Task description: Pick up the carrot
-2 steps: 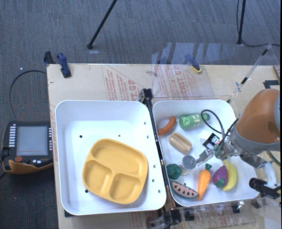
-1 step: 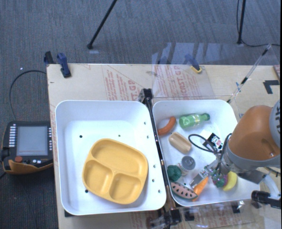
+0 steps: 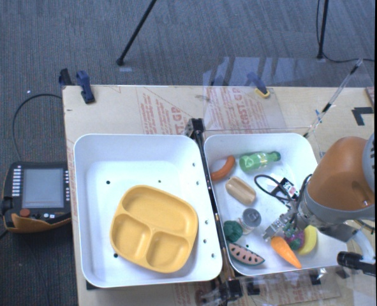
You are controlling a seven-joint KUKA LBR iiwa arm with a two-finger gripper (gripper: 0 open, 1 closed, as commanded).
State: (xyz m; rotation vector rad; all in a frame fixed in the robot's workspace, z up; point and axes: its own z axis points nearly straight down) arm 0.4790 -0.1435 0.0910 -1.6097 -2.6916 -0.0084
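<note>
The orange carrot [image 3: 285,250] lies in the right bin [image 3: 306,144], near the bin's front edge, with its tip pointing toward the front right. My gripper [image 3: 281,225] hangs just above the carrot's thick end, at the end of the grey arm with the orange band [image 3: 341,174] coming in from the right. Nothing is visibly lifted off the bin floor.
Crowding the carrot are a purple grape bunch [image 3: 296,238] and a banana [image 3: 310,240] on its right, and a watermelon slice [image 3: 247,254] on its left. Broccoli [image 3: 233,230], a can [image 3: 251,218], a bun [image 3: 240,190], a sausage [image 3: 223,167] and a green bottle [image 3: 259,160] lie farther back. The left bin [image 3: 92,171] holds a yellow tray [image 3: 154,228].
</note>
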